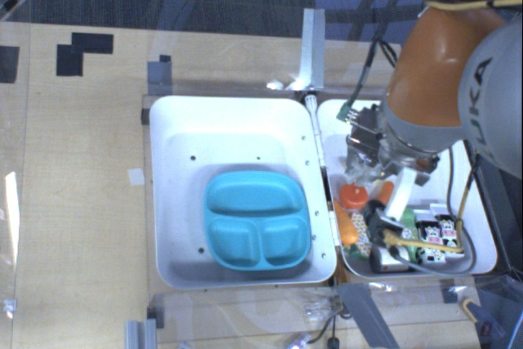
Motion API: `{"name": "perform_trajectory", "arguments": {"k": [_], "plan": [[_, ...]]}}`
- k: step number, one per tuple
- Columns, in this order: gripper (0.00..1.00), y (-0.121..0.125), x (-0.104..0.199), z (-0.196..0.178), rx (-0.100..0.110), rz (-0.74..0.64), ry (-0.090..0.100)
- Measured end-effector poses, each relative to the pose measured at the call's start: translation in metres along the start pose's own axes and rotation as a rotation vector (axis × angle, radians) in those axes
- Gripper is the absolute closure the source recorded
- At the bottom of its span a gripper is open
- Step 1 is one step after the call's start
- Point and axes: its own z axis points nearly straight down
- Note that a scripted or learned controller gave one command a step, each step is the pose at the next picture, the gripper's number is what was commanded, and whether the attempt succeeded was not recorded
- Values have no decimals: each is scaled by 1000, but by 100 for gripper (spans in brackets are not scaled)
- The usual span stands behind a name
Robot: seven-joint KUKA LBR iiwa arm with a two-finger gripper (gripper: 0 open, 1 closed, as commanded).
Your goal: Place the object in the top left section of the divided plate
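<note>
Left bin (pixel 176 176): 1 blue divided plate (pixel 258 218) lying flat toward the near side, all 3 sections bare. Right bin (pixel 482 253): a jumble of small things, among them a red-capped orange bottle (pixel 353 199) just beside the shared wall, black pieces and printed cards. Above that bottle, gripper (pixel 365 170) lowered from the grey and orange arm (pixel 445 69), grip impossible to tell

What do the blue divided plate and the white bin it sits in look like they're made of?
Blue divided plate: likely moulded plastic, matte to satin, judging by its uniform colour and soft rounded ridges. White bin: probably plastic or coated metal, smooth and slightly glossy; rounded corners and small dark holes leave it open.
</note>
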Motion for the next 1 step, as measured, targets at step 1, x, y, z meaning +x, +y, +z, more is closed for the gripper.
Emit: {"name": "perform_trajectory", "arguments": {"k": [1], "plan": [[100, 4, -2, -103, -1, 172, 0]]}}
